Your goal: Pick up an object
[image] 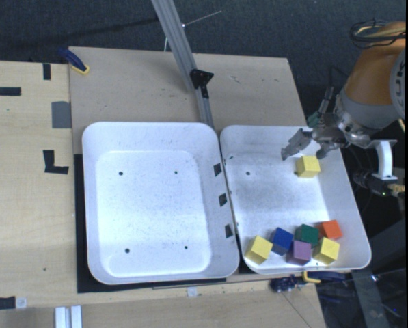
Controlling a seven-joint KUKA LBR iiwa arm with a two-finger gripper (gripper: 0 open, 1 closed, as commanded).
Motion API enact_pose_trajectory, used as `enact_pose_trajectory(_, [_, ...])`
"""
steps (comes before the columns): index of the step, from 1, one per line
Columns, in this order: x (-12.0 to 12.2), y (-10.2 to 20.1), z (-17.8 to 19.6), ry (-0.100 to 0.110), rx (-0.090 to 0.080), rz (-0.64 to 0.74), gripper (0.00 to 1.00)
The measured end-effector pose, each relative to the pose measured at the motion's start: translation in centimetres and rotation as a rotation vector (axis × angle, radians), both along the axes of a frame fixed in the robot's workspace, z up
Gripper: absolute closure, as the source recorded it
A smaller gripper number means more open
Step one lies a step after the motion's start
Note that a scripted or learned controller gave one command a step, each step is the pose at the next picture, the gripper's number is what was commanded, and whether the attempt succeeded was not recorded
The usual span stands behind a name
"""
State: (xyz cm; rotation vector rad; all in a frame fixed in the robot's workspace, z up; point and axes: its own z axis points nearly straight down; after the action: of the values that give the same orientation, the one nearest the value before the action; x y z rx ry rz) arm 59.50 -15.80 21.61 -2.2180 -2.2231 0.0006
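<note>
Yellow cube (307,166) lies on the floor of the right bin (272,197), in its far right part, well apart from the other blocks. It sits tilted a little, one corner turned toward the near side.

The hand (305,142) hangs just beyond it on the far side, reaching in from the right under the grey arm with the orange band (376,74). Two dark fingers spread apart, one pointing left at about (290,149) and the other nearer the cube; they stand open with nothing between them. The cube lies just near of the fingertips, and I cannot tell whether a finger touches its far edge.

Along the near wall of the same bin a cluster of blocks lies close together: a second yellow block (259,249) at the left end, a blue block (282,240) beside it, a purple block (301,251), a green block (307,234) just behind the purple one, another yellow block (328,250) and an orange block (331,229) at the right end.

The left bin (94,183) sits touching the right one along their shared edge. Both rest on a pale wooden table (26,203). A slanted metal bar (178,36) crosses the far side of the table and ends between the bins.
</note>
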Motion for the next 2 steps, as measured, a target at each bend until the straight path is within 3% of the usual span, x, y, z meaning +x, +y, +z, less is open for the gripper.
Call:
enact_pose_trajectory(1, [0.0,0.0,0.0,0.0,0.0,0.0,0.0])
enact_pose_trajectory(2, [-0.5,-0.3,-6.4,0.007,0.0,-0.001,0.0])
